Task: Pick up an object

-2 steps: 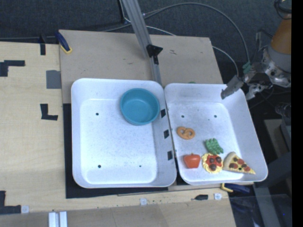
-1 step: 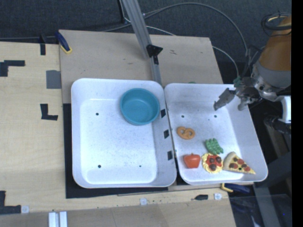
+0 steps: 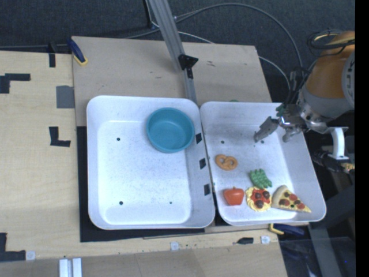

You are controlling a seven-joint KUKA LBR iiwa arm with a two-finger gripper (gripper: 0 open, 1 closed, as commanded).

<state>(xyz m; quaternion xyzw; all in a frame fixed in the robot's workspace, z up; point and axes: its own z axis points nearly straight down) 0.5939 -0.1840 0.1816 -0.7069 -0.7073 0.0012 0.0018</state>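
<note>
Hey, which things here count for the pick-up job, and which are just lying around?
Job:
pincer, above the right bin
pretzel
toy tomato
green toy vegetable
small round pizza
pizza slice

Lying about:
blue bowl in the left bin

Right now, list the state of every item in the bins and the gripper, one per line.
blue bowl: upright, in left bin.
pretzel: flat, in right bin.
tomato: resting near front wall.
green toy: loose.
round pizza: flat.
pizza slice: flat.
gripper: over right bin, holding nothing.
</note>
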